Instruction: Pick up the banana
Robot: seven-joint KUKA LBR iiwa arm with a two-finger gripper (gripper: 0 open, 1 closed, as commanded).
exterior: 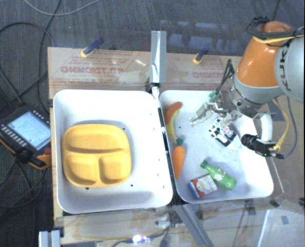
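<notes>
The arm (275, 60) is cut off by the picture's right edge at three o'clock, so the rest of it cannot be seen. The gripper (210, 111) is small and shiny, and it cannot be told how its tips stand. Part of the right bin's (255, 189) far rim, at one o'clock, is hidden under the arm. The words on the small box (202, 186) near the green bottle (219, 174) are too small to be read. The red letters on the board (90, 71) at eleven o'clock are blurred. The screen of the handset (23, 133) at nine o'clock is too faint to be read.
</notes>
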